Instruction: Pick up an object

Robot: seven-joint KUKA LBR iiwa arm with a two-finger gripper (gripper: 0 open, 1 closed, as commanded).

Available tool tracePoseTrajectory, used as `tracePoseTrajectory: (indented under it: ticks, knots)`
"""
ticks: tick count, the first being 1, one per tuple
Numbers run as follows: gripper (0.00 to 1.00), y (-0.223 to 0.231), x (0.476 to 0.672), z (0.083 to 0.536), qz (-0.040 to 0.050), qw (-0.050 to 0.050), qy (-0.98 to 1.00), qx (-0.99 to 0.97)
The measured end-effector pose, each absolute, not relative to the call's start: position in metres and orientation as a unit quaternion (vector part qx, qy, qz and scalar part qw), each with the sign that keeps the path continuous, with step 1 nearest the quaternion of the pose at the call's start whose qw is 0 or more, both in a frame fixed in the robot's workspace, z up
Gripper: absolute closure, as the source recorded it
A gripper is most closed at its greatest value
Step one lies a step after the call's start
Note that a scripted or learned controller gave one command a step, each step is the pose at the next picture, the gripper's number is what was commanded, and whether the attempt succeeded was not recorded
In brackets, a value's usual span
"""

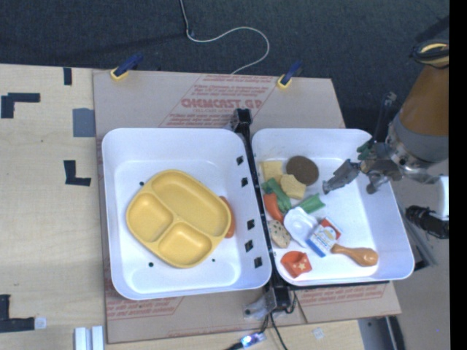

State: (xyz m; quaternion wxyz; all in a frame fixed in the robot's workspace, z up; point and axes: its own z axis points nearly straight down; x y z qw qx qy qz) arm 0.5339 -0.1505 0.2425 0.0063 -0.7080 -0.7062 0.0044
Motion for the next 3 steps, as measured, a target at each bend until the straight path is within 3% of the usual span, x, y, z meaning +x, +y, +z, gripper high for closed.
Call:
tracePoseTrajectory:
  ticks: [1, 3]
  knots:
    - [0.0, -0.15, 0.536, 0.25, 0.0004, 0.001, -0.708, -0.707]
    - [0.0, -0.156, 0.533, 0.139, 0.0024, 0.003, -0.707, -0.707]
